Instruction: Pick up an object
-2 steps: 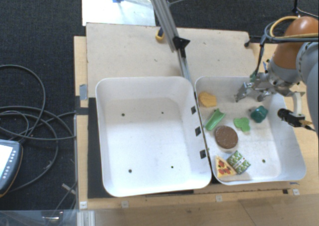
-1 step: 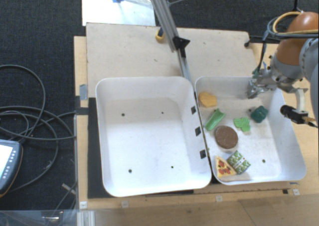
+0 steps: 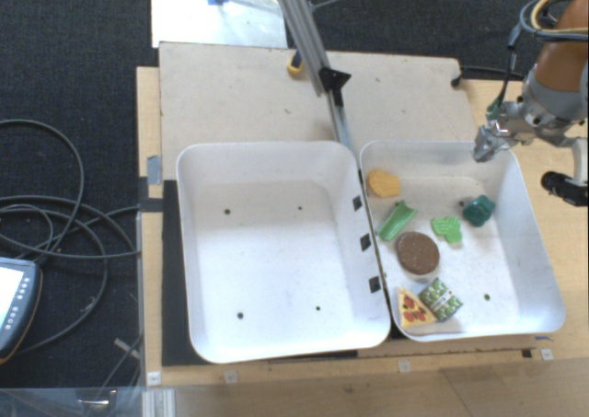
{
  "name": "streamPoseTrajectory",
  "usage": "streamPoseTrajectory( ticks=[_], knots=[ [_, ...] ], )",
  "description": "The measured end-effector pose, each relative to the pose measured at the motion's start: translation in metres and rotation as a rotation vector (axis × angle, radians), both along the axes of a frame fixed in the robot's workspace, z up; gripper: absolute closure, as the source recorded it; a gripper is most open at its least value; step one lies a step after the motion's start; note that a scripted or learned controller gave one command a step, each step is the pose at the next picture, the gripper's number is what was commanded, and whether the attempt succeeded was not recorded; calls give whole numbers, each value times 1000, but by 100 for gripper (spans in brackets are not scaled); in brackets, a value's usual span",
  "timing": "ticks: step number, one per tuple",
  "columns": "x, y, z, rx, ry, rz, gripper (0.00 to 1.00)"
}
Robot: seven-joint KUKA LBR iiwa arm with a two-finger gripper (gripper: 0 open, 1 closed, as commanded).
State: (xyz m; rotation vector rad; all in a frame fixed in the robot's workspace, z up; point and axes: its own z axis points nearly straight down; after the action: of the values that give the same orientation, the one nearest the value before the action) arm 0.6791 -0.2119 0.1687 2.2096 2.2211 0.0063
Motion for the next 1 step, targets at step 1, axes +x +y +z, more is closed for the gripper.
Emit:
streamPoseTrajectory(
  ticks=[1],
  knots=[
    [2,0,56,0,-1,1,100]
  ],
)
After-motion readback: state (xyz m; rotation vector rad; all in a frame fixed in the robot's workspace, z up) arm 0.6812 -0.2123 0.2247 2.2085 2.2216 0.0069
